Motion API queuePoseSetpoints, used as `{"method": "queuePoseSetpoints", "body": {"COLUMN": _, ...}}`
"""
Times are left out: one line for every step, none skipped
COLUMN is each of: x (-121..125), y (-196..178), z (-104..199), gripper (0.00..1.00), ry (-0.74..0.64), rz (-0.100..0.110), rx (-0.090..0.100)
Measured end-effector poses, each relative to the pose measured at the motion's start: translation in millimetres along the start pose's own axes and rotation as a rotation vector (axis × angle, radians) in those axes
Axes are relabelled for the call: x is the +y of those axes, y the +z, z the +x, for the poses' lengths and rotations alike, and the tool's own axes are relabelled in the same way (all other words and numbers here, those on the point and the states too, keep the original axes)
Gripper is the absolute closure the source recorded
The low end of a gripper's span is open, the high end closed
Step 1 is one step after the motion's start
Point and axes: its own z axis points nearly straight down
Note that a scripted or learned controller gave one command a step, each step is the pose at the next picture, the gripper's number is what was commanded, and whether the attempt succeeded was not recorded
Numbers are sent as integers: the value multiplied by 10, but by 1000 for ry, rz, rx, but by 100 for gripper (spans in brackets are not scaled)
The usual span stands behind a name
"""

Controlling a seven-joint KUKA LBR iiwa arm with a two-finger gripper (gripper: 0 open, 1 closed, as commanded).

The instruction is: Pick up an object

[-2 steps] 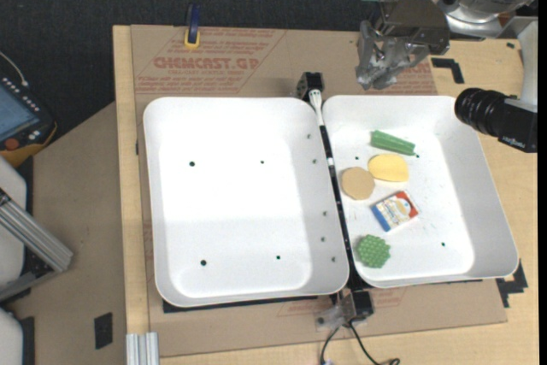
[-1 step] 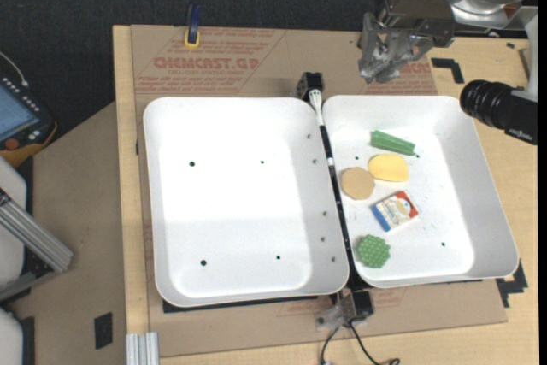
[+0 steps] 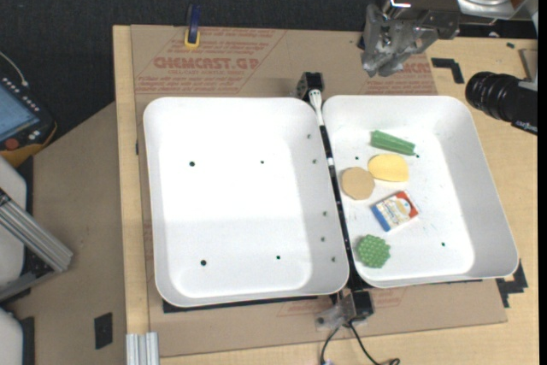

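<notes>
**White bins, five candidates, nothing gripped yet**

White right bin [image 3: 484, 184] holding every pickable piece: green block [image 3: 392, 142] towards the far side, yellow oval [image 3: 389, 167] just below it, tan disc [image 3: 357, 183] touching or nearly touching the oval's left edge, red, white and blue packet [image 3: 396, 210] lying tilted below those, knobbly green round piece [image 3: 373, 250] nearest the front wall. Left bin [image 3: 231, 209] alongside, sharing the middle divider. Brown cardboard over the desk [image 3: 214, 55] beneath both.

Jaws up beyond the far rim of the right bin, over the cardboard, well clear of all five pieces. Nothing visible between them; whether parted or clenched, cannot tell from this angle.

Judged stage: approach, with the descent not begun.

To do it well:
- Choose a piece with free space around it. Green block or knobbly green piece look best, each standing apart from its neighbours.
- Leave the disc and oval alone for now; too close together for a clean straddle, likely to nudge one while closing on the other.
- Packet probably flat and thin, so a hard one to get under.
- For the block, line up across its short side, centre over it, then come straight down.
- Keep off the bin wall and divider during descent.
- Close only once low enough, then lift slowly and check for something actually held.
</notes>
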Motion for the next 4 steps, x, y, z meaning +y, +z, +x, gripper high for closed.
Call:
{"method": "queuePoseSetpoints", "body": {"x": 7, "y": -105, "z": 4, "gripper": 100, "ry": 0, "rz": -4, "rx": 1}}
{"method": "queuePoseSetpoints", "body": {"x": 14, "y": -211, "z": 8, "gripper": 100, "ry": 0, "rz": -7, "rx": 1}}
{"method": "queuePoseSetpoints", "body": {"x": 21, "y": -318, "z": 12, "gripper": 100, "ry": -1, "rz": -11, "rx": 2}}
{"method": "queuePoseSetpoints", "body": {"x": 21, "y": -314, "z": 11, "gripper": 0, "ry": 0, "rz": -10, "rx": 2}}
